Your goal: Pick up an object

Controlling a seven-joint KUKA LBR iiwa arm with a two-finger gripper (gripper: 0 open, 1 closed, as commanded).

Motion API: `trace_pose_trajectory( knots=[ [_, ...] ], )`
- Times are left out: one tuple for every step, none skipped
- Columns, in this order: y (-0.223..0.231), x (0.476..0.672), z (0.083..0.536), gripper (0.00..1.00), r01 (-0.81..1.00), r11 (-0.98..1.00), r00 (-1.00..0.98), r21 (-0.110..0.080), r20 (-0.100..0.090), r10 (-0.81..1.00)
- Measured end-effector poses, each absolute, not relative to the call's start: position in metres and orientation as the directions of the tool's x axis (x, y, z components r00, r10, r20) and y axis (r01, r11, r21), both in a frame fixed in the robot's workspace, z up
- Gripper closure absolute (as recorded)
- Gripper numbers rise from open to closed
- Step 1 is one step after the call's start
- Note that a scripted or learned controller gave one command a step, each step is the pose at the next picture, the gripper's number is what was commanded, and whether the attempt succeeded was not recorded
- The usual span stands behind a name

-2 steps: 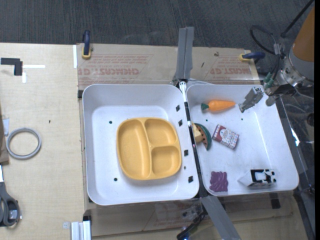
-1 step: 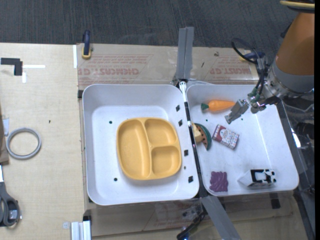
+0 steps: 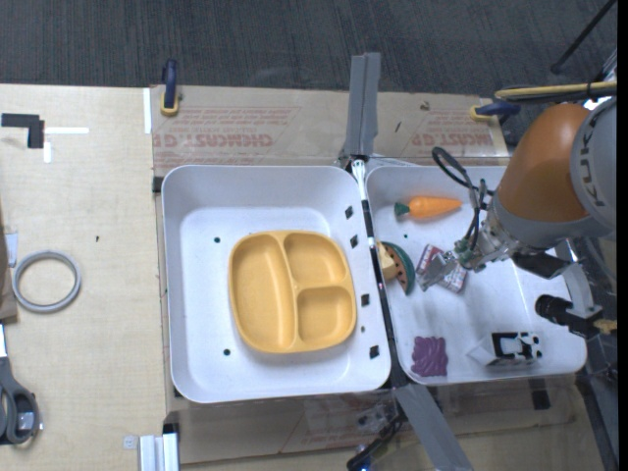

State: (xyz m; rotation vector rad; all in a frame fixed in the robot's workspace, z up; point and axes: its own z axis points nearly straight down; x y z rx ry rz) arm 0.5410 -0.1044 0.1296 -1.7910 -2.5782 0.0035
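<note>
My arm (image 3: 549,180) comes in from the right over the right bin (image 3: 549,361), its orange band bulging above the wrist. My jaws (image 3: 461,261) hang low over the middle of that bin, right at a small crinkled packet (image 3: 439,267) with red and white print. The packet sits just left of my fingertips, close enough that it may be touching them, but I cannot tell whether the jaws are spread or closed, nor whether the packet lies between them.

Other things share this bin. An orange carrot (image 3: 430,207) lies near the far wall, pointing left with its green top toward the divider. A slice-shaped toy (image 3: 396,262) with a green edge rests against the left wall, just beside the packet. A purple piece (image 3: 429,355) lies near the front edge, and a small black and white item (image 3: 514,347) sits to its right, well apart from the packet.

The left bin (image 3: 196,292) holds a yellow divided plate (image 3: 292,290) with three sections, lying flat near its centre.

On the surface (image 3: 88,361) to the left lie a grey ring (image 3: 43,281) and, at the edge, a pair of scissors (image 3: 16,410).
</note>
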Motion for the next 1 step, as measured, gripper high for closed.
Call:
trace_pose_trajectory(
  knots=[
    [-0.1061,0.5721,0.1007,0.0,0.977,0.212,-0.212,0.007,-0.004,0.977]
  ],
)
